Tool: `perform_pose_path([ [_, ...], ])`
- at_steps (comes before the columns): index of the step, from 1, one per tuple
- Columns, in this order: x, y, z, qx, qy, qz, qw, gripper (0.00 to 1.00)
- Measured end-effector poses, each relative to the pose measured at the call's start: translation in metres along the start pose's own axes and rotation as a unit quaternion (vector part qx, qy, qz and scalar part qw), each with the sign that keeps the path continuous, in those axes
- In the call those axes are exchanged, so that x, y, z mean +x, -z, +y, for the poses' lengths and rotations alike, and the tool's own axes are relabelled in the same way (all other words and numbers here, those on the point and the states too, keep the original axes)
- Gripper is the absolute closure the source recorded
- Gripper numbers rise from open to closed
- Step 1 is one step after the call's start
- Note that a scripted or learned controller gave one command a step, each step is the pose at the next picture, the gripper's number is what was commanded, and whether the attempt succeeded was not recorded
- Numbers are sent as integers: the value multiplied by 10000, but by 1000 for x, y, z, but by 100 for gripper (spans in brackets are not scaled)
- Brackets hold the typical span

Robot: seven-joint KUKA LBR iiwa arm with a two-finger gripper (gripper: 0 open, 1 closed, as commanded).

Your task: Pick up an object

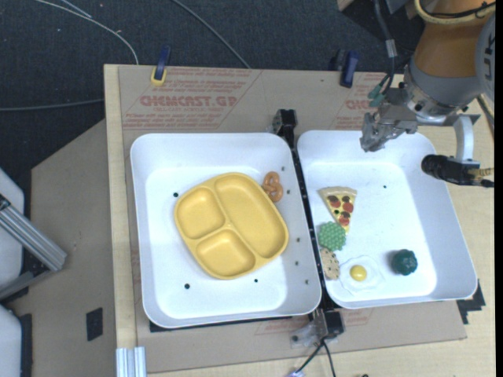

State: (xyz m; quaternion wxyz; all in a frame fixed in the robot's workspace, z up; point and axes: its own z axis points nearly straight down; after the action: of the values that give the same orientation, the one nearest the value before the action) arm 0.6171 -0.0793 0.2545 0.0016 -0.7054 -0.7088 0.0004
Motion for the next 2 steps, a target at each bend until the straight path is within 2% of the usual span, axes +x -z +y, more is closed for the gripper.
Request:
perform_pose_path([
  [1,52,3,9,-28,3,-3,10000,100],
  [2,96,-14,16,-1,-1,-4,10000,100],
])
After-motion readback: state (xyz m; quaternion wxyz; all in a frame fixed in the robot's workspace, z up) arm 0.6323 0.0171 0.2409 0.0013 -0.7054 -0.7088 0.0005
